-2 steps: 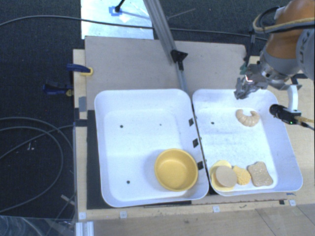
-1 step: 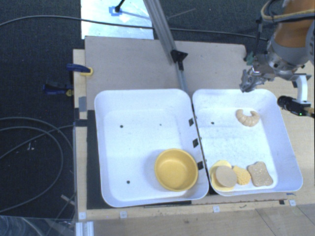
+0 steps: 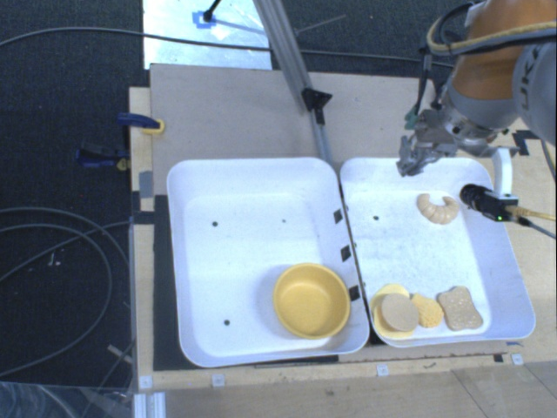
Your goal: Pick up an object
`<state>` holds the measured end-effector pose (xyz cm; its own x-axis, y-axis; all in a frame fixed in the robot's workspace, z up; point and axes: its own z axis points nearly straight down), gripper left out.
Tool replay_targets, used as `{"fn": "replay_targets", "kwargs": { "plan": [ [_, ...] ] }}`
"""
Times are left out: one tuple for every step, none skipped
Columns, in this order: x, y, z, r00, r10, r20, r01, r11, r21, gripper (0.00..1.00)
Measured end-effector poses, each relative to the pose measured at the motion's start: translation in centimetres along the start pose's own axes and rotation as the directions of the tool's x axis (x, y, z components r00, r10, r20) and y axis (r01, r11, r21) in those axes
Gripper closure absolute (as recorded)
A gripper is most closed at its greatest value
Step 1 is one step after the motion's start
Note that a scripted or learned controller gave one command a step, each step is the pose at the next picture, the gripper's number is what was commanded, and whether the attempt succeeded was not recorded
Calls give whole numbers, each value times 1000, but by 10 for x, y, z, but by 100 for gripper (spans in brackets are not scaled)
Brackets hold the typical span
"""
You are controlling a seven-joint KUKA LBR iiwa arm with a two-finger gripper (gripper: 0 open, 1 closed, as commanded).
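Observation:
My gripper (image 3: 411,165) hangs above the far edge of the right bin (image 3: 392,233), with nothing seen between its fingers. A pale croissant (image 3: 437,208) lies in that bin a little to the right of and nearer than the gripper. Along the bin's near edge sit a round tan disc on a yellow piece (image 3: 399,313), an orange cracker-like piece (image 3: 427,310) and a tan toast-like slab (image 3: 459,308). A yellow bowl (image 3: 312,300) rests in the near right corner of the left bin (image 3: 226,233).
A grey slanted pole (image 3: 287,50) crosses the back of the bench and ends near the bins' shared far corner. Clips (image 3: 344,252) line the divide between the bins. Cables run over the dark floor at left.

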<state>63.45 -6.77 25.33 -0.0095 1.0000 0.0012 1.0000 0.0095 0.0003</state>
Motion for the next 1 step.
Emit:
{"fn": "replay_targets", "kwargs": {
  "plan": [
    [38, -36, -2, 1000, 1, 0, -1, 1000, 0, 100]
  ]
}}
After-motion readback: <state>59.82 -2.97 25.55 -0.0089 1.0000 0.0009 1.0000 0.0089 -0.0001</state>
